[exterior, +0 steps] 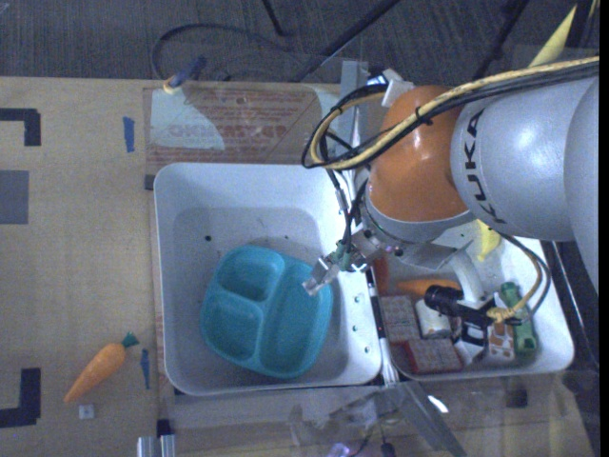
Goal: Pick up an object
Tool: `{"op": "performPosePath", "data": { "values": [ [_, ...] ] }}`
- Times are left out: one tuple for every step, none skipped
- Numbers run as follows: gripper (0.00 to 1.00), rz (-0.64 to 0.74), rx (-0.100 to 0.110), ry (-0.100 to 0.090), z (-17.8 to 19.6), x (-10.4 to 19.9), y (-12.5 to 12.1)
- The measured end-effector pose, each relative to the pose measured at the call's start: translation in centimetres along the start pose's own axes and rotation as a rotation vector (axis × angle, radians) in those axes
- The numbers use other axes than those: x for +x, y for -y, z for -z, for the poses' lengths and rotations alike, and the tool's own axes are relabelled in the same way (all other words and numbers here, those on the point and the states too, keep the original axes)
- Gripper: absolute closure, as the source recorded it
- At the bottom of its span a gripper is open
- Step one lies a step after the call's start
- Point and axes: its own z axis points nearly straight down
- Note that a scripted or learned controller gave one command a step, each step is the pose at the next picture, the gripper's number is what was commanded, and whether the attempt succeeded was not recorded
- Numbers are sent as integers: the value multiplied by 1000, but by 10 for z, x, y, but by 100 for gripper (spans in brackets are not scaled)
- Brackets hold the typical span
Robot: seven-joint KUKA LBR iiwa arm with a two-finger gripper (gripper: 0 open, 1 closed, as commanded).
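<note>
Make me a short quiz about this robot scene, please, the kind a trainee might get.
1. True or false: the toy carrot lies inside a bin.
2. Which object sits in the left bin? A) a divided teal plate B) a red mug C) a sponge
3. Fill in: the end effector hangs over the plate's ______ edge, as the camera sees it.

Key:
1. False; it lies on the bench, left of the left bin.
2. A, the divided teal plate.
3. Right.
</note>
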Motion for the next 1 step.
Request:
{"op": "performPosePath", "data": {
  "values": [
    [0, -98, -7, 2, -61, 51, -26]
  ]
}}
